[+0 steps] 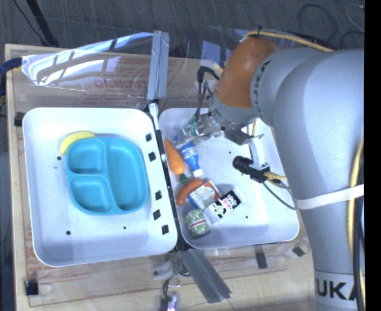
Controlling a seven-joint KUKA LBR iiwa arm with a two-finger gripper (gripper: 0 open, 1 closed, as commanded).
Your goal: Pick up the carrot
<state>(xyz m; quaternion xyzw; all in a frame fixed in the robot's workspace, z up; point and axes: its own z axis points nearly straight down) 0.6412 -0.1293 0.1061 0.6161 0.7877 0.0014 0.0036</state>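
Two white bins sit side by side on the bench [22, 264]. The left bin [48, 238] has a blue plate [107, 175] with three parts in it, and a yellow thing [74, 138] peeks out from under the plate's top edge. The right bin [268, 222] holds many small things. The carrot [173, 157] is orange and lies near the left wall of the right bin, just beside a small bottle with a blue label [190, 157]. Below the carrot is a red sausage [188, 190], a little black and white carton [224, 205] and a small green can [197, 221]. The big grey arm [307, 109] reaches in from the right. Its claw [197, 127] hangs low over the top part of the right bin, a bit above the carrot. I cannot tell how the claw is set, and nothing can be seen held in it.
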